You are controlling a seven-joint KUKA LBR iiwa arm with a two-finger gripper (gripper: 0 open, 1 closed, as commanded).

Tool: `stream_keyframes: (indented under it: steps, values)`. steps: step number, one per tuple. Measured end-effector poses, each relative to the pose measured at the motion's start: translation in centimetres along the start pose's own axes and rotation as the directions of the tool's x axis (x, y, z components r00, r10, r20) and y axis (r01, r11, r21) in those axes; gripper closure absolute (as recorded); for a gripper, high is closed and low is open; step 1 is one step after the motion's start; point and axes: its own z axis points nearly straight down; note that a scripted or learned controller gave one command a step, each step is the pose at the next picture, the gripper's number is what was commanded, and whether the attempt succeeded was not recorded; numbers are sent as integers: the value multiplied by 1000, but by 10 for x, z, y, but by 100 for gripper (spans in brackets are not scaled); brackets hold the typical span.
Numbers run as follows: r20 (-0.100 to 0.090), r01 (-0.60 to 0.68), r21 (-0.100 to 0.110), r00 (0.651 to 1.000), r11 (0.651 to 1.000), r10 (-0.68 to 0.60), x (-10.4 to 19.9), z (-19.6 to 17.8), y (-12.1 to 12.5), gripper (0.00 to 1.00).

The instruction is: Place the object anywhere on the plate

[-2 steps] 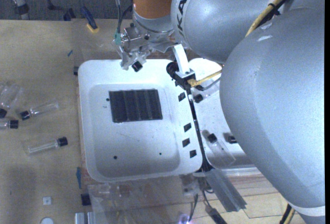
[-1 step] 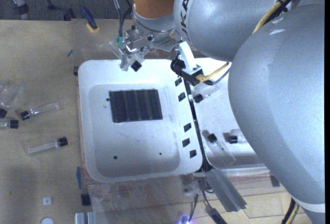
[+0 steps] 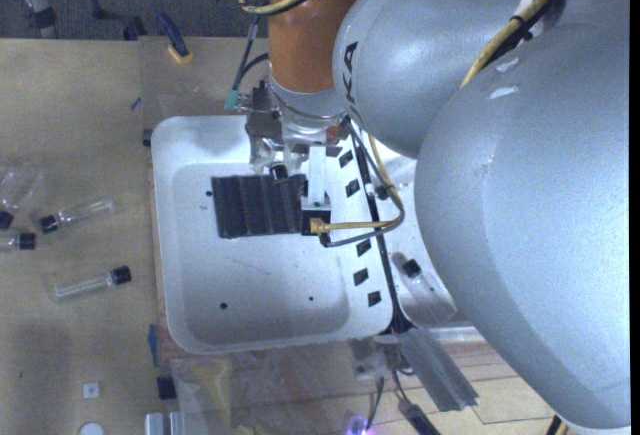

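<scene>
A flat black ribbed object (image 3: 254, 206) is in the upper middle of the left white bin (image 3: 262, 311). It lies level, with its long side running left to right. My gripper (image 3: 281, 161) hangs directly over the object's upper right edge, under the orange band of the wrist. The gripper's body hides where it meets the object, so I cannot tell whether the object is held or resting on the bin floor. The large grey arm covers the right half of the view.
Several clear vials with black caps (image 3: 88, 282) lie on the wooden bench left of the bin. A blue clamp (image 3: 176, 45) sits on the bench at the back. A corner of the right bin (image 3: 432, 301) shows beneath the arm. Cables run along the wrist.
</scene>
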Motion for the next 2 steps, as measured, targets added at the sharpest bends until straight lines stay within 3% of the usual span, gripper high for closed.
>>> stream_keyframes:
  steps: [1, 2]
  values:
    - [-2, -83, -5, 997, 997, 83, 24, -75, 43, 100]
    - [0, -413, 0, 911, 911, 413, 20, -50, 10, 100]
